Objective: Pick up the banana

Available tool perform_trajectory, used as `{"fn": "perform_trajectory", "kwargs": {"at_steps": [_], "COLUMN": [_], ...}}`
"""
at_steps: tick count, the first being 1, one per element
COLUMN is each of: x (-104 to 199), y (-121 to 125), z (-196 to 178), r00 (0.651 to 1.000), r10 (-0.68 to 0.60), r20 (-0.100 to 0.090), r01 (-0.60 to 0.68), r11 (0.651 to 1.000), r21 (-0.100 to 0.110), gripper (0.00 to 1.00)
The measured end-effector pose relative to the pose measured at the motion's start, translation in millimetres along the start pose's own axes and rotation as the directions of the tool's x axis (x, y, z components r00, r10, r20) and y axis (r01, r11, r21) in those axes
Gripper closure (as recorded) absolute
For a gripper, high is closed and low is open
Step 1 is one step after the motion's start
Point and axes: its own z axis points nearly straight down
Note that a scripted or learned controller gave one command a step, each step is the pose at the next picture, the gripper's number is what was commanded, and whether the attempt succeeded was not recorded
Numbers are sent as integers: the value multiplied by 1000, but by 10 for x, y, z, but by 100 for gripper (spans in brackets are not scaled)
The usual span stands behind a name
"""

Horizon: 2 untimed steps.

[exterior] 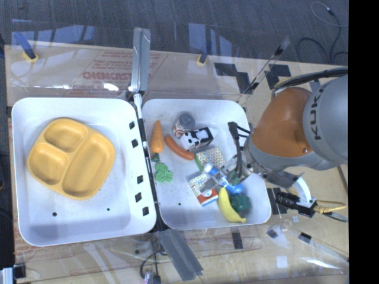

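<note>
The left bin (pixel 23 176) sits on the desk (pixel 71 76) and holds a yellow tray (pixel 71 157) with three hollows, lying toward the bin's 10 o'clock side. A row of black clips runs along the seam where the left bin meets the right bin (pixel 177 209).

In the right bin, a carrot (pixel 156 138) lies close to the left wall, pointing roughly from 12 to 6 o'clock, with a green leafy toy (pixel 163 173) just below it at 6 o'clock. At 3 o'clock from the carrot lies a red-orange sausage (pixel 179 148), slanted, and above that a grey round thing (pixel 186 120) beside a black-and-white cow toy (pixel 196 138). Toward 5 o'clock from the cow is a patterned packet (pixel 211 157), then a red-and-white carton (pixel 204 188) below it.

The banana (pixel 228 207) lies in the right bin's 5 o'clock corner, curved, just beside the carton and touching a dark green thing (pixel 241 203) at its 3 o'clock side. A blue piece (pixel 234 187) sits just above the banana.

The gripper (pixel 237 173) hangs over this corner, at about 12 o'clock from the banana, its dark fingers (pixel 238 149) pointing down into the bin. Whether they are apart or together cannot be told, and nothing shows between them. The arm (pixel 296 129), orange and grey, reaches in from 3 o'clock.
</note>
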Motion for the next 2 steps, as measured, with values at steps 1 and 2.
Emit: {"fn": "perform_trajectory", "kwargs": {"at_steps": [1, 2], "x": [-33, -35], "y": [704, 703], "z": [515, 514], "r00": [920, 920], "r10": [-393, -393], "r20": [4, 4], "r01": [393, 393], "r11": [920, 920], "r21": [-1, -1], "gripper": [0, 0]}}
